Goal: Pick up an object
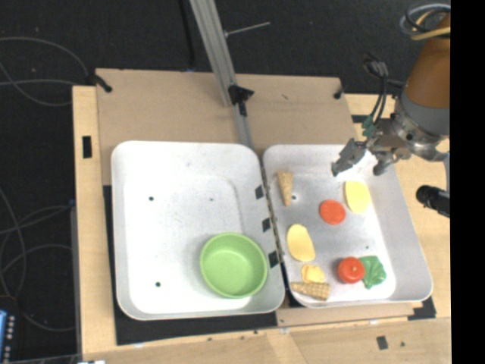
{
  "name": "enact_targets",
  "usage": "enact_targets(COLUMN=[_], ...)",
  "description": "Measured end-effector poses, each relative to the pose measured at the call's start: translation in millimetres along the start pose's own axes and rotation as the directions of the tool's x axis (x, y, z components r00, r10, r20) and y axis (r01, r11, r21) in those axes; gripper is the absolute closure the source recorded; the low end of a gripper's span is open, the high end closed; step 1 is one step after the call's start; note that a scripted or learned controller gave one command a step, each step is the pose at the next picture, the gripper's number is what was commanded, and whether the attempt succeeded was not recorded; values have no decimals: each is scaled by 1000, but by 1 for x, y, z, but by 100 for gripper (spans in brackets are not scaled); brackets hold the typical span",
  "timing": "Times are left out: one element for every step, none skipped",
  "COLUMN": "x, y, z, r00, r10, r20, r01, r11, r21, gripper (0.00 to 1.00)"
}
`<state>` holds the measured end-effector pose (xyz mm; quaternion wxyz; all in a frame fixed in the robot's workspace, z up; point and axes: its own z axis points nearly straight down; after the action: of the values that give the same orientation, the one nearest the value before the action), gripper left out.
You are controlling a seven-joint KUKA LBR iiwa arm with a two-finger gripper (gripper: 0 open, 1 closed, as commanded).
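From the camera view I have the gripper (362,160) hanging over the far edge of the right bin (402,241), its two fingers spread apart with nothing between them. Just beside it toward the near side lies a pale yellow oval piece (358,196), close to the bin's right wall, and touching distance from that sits a small orange-red round piece (332,212). Along the left wall of this bin I see a tan cone (285,187) near the far end, a yellow oval (301,242) at mid-length, and a waffle-patterned piece (313,288) at the near left corner. At the near edge a red tomato with a green leaf (359,270) rests well apart from the gripper. The left bin (151,180) carries a green bowl (233,265) by its near right corner. I judge the pale yellow oval piece the handiest target. To do this well I would bring the fingers square over its middle, turn the wrist so they close across its narrow width, come straight down, and keep clear of the orange-red neighbour and the bin wall so nothing gets nudged.
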<state>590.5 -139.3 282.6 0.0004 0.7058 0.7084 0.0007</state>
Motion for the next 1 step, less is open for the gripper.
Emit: enact_targets(x=[0], y=[0], z=[0], r00=[1000], r10=[0], r20=[-1], r01=[0], r11=[1000], r21=[0], gripper=[0])
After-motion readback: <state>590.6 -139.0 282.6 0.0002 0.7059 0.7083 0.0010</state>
